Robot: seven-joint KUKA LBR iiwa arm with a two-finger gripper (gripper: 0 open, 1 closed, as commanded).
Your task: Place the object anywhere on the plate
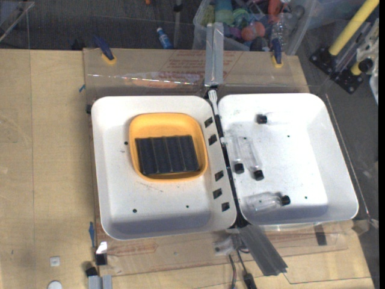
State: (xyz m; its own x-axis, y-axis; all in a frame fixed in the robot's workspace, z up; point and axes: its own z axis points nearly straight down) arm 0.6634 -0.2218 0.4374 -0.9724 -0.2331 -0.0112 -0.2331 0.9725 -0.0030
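To your far left lies bare wooden bench (36, 161). Next comes the left bin (108, 161), a shallow white tray with rounded corners. In its upper middle sits an orange plate (165, 121), squarish with a raised rim. The task's object, a dark ribbed slab (167, 154), lies flat on the plate, inside the rim and towards its near edge. It covers most of the plate's floor.

A row of small black clips (216, 157) runs along the seam where the two bins meet.

To the right of the seam is the right bin (319, 143), also white. Near its left side lies a clear tube (246, 152), pointing away from you. A small black cap (258, 174) sits just beyond its near end. Another black cap (261, 119) lies by itself farther back. Near the front edge, a second clear tube (263, 201) lies crosswise, with a black cap on its right end.

Behind the bins stands a clear tub of colourful toys (252, 8). A yellow bar (361, 17) slants across the upper right corner.

You cannot tell from this view how the gripper stands.
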